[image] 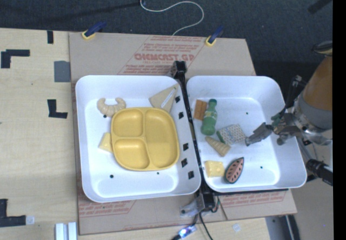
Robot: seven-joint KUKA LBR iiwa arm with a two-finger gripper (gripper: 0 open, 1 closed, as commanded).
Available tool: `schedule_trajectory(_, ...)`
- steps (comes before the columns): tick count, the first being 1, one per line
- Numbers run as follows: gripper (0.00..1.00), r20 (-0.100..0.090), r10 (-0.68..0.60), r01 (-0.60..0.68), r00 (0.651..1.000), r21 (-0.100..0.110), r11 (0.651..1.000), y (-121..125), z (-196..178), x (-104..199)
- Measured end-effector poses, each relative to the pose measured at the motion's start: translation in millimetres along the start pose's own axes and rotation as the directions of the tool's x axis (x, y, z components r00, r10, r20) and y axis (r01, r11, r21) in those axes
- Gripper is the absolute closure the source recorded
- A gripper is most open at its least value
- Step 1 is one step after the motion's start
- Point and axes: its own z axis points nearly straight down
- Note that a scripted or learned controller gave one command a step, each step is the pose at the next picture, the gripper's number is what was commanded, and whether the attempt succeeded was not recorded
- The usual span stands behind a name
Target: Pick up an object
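Bottle [209, 117], green, lies in the right bin [270, 93] just beside the divider: light, stiff, slick plastic by the look; grip across its body. Hand [258, 135] hovers right of it, whether spread I cannot tell.

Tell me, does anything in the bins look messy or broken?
Nothing looks broken or spilled. The yellow plate sits a bit crooked in the left bin. The green bottle lies on its side in the right bin among scattered small toys. That's ordinary clutter.
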Motion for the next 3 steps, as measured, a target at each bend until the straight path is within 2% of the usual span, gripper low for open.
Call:
schedule_trajectory(2,0.0,-0.001,0.0,0.0,1.0,0.003,1.0,8.4,106.5,-15.8)
schedule_trajectory(3,0.0,0.001,-0.001,0.001,1.0,-0.001,1.0,8.5,118.4,-15.2)
